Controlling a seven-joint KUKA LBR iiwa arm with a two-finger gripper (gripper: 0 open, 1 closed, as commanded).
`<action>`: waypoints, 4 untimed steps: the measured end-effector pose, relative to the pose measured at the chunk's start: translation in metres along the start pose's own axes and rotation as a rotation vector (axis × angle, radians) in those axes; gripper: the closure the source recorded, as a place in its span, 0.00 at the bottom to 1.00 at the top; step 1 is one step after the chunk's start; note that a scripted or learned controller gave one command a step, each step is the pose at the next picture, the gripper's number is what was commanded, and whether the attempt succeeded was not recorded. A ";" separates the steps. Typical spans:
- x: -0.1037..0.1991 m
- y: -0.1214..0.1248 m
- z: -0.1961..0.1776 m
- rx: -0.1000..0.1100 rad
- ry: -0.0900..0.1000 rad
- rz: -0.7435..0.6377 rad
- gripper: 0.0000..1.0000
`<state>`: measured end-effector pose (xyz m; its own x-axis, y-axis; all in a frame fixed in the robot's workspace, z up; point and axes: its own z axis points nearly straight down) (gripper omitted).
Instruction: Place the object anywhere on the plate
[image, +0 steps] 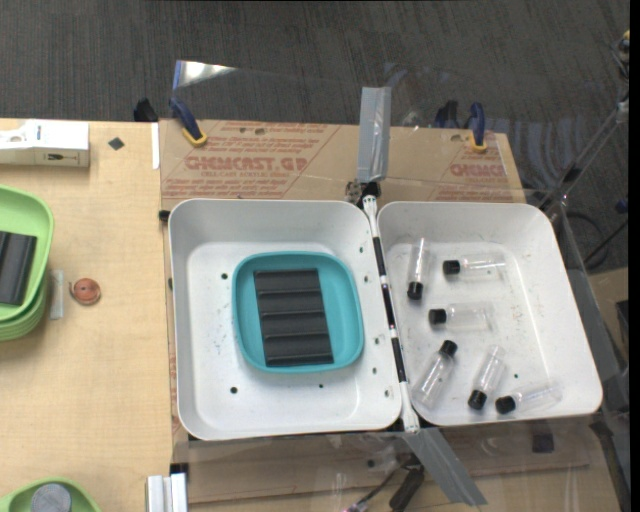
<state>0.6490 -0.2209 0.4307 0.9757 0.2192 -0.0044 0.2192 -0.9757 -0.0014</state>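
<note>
So, the task's things are all in the right bin (563, 300): six small vials, none on the plate (243, 312) yet. The plate sits approx. centred in the left bin (200, 392), so you get an easy drop target w/ white floor showing on every side of it.

Vials are clear tubes w/ black caps, lying flat & scattered at odd angles:
- far-left vial (417, 268), running roughly near-far, close to the divider
- far vial (476, 266), lying left-right
- middle vial (461, 317)
- near-left vial (436, 366)
- near-middle vial (486, 379)
- near-right vial (529, 399), right by the bin wall

Most lie apart from each other, which prob. helps a pick; the two near-side ones on the right are close together. Round & smooth, so my guess is they'll roll or slip if nudged off-axis. The see-through bodies are hard to read against the white floor; the caps are your clearest cue.

Plate is teal, a rounded rectangle w/ a raised rim, looks like matte plastic. A black ribbed insert (293, 317) fills its middle, w/ ridges running left-right; those grooves could cradle a vial & stop it rolling, I'd judge.

Both bins are shallow, white & glossy, w/ a little speckling, set edge to edge on a cardboard sheet (260, 160) clamped at the far side, prob. so nothing shifts. A green tray (28, 215) sits on the wooden table (90, 400) at far left, well apart from the bins
</note>
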 end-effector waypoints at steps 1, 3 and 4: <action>0.000 0.000 0.000 0.000 0.000 0.000 0.00; -0.039 -0.007 0.301 0.001 0.001 -0.102 0.00; -0.086 -0.018 0.204 0.000 0.001 -0.016 0.00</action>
<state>0.5598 -0.2226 0.2274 0.9720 0.2350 -0.0035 0.2350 -0.9720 -0.0013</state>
